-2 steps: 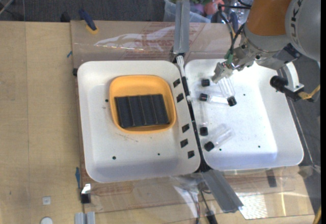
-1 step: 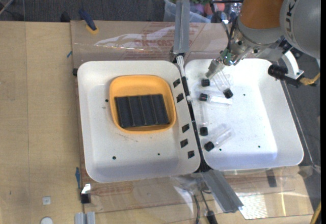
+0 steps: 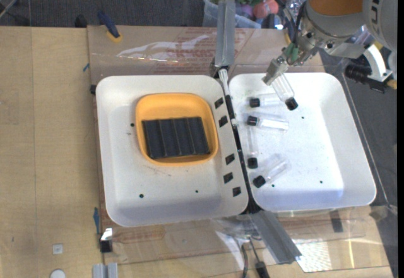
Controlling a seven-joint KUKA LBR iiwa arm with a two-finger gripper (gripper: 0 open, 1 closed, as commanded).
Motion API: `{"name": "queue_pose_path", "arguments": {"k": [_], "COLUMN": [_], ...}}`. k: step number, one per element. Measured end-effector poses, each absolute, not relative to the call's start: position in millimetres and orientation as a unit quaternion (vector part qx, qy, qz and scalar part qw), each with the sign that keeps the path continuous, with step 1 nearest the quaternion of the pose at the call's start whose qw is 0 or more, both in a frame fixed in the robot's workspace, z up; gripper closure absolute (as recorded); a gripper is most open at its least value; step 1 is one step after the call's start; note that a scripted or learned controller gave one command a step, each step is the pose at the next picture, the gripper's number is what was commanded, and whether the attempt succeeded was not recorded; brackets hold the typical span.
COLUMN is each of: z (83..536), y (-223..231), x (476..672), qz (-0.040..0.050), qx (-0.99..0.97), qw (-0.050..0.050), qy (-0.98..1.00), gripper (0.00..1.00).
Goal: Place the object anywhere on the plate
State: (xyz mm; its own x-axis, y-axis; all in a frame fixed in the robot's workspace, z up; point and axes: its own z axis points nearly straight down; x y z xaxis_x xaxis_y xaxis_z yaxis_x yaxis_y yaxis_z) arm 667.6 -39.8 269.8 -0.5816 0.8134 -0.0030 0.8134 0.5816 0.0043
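Pincer (image 3: 276, 76) over right bin (image 3: 328, 144); clear vial (image 3: 284, 91) clamped between fingers.

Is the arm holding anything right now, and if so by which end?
Yes: the end effector holds a clear tube by its uncapped upper end, the black cap hanging low over the right bin.

Gripper (image 3: 279, 72): grey metal, green patch just above. Tube (image 3: 285, 91) at its tip: clear, black cap. Tubes (image 3: 268, 122) below it: same. Plate (image 3: 175, 127) far left: orange-yellow; black ribbed block (image 3: 175, 138) inside. Bins (image 3: 315, 194): white.
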Motion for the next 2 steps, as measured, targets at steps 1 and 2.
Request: {"name": "queue_pose_path", "arguments": {"k": [1,2], "z": [316,359], "y": [-44,-44], "x": [667.9,661.3], "qz": [0.0011,0.0011], "qx": [0.338,0.229], "qw": [0.004,0.004], "qy": [0.941,0.973], "gripper": [1.00,1.00]}}
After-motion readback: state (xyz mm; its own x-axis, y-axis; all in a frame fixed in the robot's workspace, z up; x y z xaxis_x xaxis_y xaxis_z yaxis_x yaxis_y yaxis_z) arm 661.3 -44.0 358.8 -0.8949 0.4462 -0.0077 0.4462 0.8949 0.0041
